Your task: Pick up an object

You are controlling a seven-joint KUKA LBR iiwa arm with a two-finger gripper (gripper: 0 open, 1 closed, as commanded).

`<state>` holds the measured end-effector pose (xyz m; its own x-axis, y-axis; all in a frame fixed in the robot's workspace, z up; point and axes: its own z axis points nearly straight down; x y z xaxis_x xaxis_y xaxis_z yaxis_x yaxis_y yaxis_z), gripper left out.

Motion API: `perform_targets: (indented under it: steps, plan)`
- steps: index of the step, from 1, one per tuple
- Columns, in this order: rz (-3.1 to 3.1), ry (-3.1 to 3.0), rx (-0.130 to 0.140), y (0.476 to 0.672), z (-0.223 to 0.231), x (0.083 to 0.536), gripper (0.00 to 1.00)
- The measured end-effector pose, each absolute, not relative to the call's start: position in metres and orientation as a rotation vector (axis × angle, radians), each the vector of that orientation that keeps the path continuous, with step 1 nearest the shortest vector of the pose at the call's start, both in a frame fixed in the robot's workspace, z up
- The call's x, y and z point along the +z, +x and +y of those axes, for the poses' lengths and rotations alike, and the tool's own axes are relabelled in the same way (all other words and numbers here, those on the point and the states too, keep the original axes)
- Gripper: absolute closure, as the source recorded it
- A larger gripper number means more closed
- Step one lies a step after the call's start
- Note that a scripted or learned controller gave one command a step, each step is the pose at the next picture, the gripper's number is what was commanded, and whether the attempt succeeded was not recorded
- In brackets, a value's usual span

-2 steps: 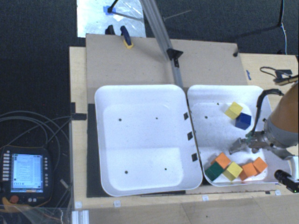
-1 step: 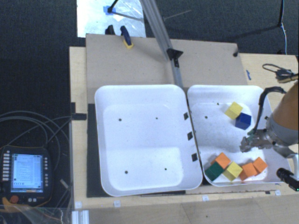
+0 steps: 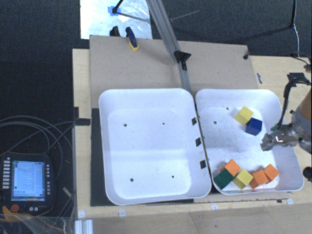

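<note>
Over the right bin (image 3: pixel 287 177), the claw (image 3: pixel 271 142) is seen beside a blue cube (image 3: pixel 253 126); its opening cannot be told.

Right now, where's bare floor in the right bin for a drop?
Free: right bin floor's middle and left, between the yellow cube with blue cube above and the front cluster from green cube to orange cube. Crowded: front edge and by the claw.

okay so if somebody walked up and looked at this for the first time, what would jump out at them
Most likely the coloured blocks in the right bin: a yellow block touching a blue block near its far side, and a cluster of orange, green and yellow ones along its near edge. Next, the gripper at the right rim of that bin. Off the bench at lower left, a lit control pendant also draws the eye.
</note>
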<state>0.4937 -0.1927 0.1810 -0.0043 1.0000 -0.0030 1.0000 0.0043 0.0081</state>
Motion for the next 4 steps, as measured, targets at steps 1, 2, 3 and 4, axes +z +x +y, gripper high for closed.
perform_targets:
  steps: [1, 2, 3, 4]
  plan:
    - [2.223, 2.212, 0.004, 0.495, -0.193, 0.213, 1.0]
    - [2.234, 2.208, 0.006, 0.506, -0.132, 0.213, 1.0]
    - [2.235, 2.206, 0.007, 0.516, -0.07, 0.224, 1.0]
    - [2.234, 2.208, 0.006, 0.527, -0.019, 0.234, 1.0]
